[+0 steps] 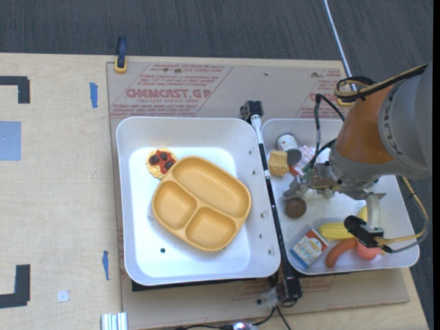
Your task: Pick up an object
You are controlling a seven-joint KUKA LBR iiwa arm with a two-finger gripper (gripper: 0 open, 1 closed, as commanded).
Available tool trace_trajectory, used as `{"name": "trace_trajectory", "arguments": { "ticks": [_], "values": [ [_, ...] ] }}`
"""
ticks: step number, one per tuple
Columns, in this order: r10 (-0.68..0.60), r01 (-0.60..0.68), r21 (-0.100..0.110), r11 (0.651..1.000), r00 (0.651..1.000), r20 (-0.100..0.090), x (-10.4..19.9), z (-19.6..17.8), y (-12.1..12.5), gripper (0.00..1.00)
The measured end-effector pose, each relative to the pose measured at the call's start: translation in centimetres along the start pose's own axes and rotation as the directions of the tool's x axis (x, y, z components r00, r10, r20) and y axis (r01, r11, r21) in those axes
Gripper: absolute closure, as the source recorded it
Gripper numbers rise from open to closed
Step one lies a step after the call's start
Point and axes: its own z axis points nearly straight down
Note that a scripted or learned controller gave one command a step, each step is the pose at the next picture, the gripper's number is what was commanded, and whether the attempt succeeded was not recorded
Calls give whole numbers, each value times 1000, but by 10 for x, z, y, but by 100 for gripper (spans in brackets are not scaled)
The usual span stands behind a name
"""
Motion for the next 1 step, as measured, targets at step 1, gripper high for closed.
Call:
{"name": "trace_trajectory", "arguments": {
  "ticks": [1],
  "values": [
    [0,0,0,1000,1000,0,-7,0,-28,0]
  ]
}}
